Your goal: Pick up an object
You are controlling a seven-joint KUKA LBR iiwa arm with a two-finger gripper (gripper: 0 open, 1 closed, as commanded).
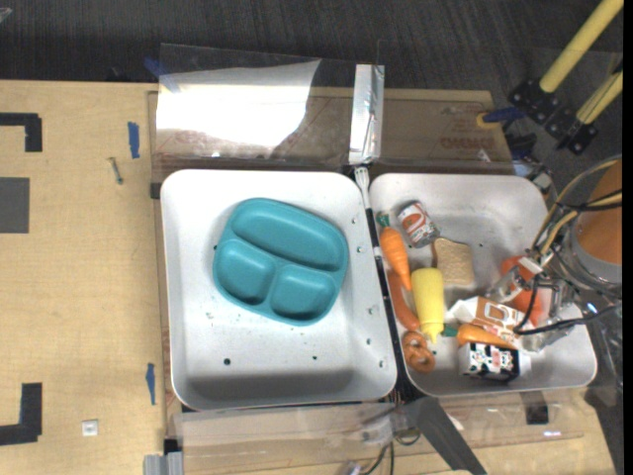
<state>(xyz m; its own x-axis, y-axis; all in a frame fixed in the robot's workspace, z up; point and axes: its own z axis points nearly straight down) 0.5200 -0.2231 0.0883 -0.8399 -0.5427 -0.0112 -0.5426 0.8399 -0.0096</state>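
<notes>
Two shallow white bins sit side by side on the wooden counter (69, 295). The left bin (188, 295) carries a teal divided plate (280, 259), lying tilted near its middle with three compartments facing up. The right bin (475, 201) holds a cluster of small things toward its left and lower parts: an orange carrot (396, 255) lies along the left wall, with a yellow bottle (429, 301) just beside it, a tan sponge-like block (454, 262) to the bottle's right, and a small red-and-white can (415, 223) above them near the bin's upper left. A brown pretzel-shaped piece (416, 349) rests near the bottom left corner, and a black-and-white carton (492, 361) lies near the lower edge, an orange-labelled packet (492, 317) just above it. The arm (601, 240) comes in from the right, its orange band showing at the edge, and the claw (529, 290) hangs low over the right side of the right bin amid cables, near the orange-labelled packet; whether it is open or closed cannot be told, and nothing can be seen gripped in it.
</notes>
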